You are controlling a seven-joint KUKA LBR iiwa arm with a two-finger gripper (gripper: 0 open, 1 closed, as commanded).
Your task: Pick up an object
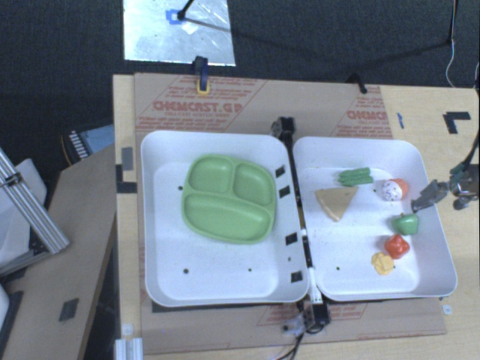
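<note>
Camera view looks down on two white bins side by side. In the left bin (161, 276) lies a green tray (229, 199) with three compartments, nothing in them. The right bin (431, 276) holds the small pieces: a green pod (355, 176) at the far side, a tan wedge (335, 202) near the middle, a white-and-orange ball (393, 190) to the right of the pod, a green pepper (406, 223) below that, then a red piece (397, 246) and a yellow piece (382, 263) at the near right.

The gripper (429, 196) reaches in from the right, over the right rim of the right bin. It sits just beside the pepper, up and to the right of it, with the ball near on its left. Whether its tips are spread or pressed together I cannot tell; they read as one dark grey shape. Nothing shows between them.

The pepper looks like the likely target, being closest. To do this well, the tips should centre over the pepper before going down, since they now stand off to its far right. The ball and red piece sit close, so a straight vertical drop is safer than a sideways sweep, which could knock them. The pepper looks rounded and may roll, so closing across its widest part should help.
</note>
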